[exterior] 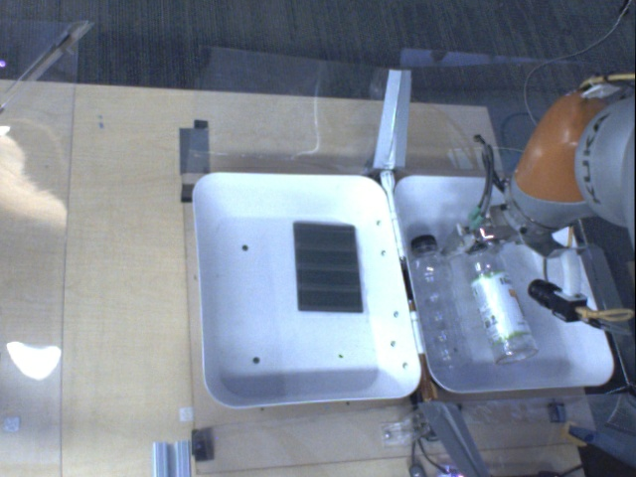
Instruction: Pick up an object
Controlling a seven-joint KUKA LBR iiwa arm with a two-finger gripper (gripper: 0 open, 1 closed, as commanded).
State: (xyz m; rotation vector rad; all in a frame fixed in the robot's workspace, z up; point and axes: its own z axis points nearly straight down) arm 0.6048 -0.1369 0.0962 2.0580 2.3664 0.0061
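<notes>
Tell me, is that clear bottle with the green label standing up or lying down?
Lying down: the labelled bottle rests lengthwise on the right bin floor.

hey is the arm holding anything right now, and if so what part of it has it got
Cannot be told. The end effector sits at the top end of the clear labelled bottle lying in the right bin, but the view does not show the bottle between its fingers.

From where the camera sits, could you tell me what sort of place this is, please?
Most likely a robotics lab's bin-picking bench: two white bins, left and right, on a wooden bench, a robot arm over clear bottles.
</notes>
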